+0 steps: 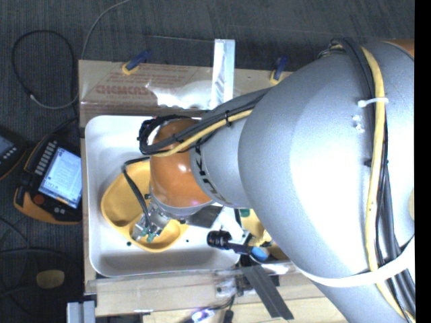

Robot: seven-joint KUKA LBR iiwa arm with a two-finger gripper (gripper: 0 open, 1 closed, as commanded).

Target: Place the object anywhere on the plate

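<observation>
A yellow plate (121,197) lies in the left part of the white bin (101,147). The arm's orange wrist band (175,173) hangs over the plate's right half and hides it. My gripper (146,231) points down at the plate's near rim, very close to it or touching it. A small teal and grey bit shows at the gripper's tip; whether it is a held object or part of the tool is unclear. The big grey arm hides most of the right bin.
A black tool with a blue tip (232,243) lies near the bin's front edge, beside a small green piece (244,212) and a yellow item (259,237). A cardboard box (128,86) stands behind the bin. A teach pendant (57,180) lies on the floor at the left.
</observation>
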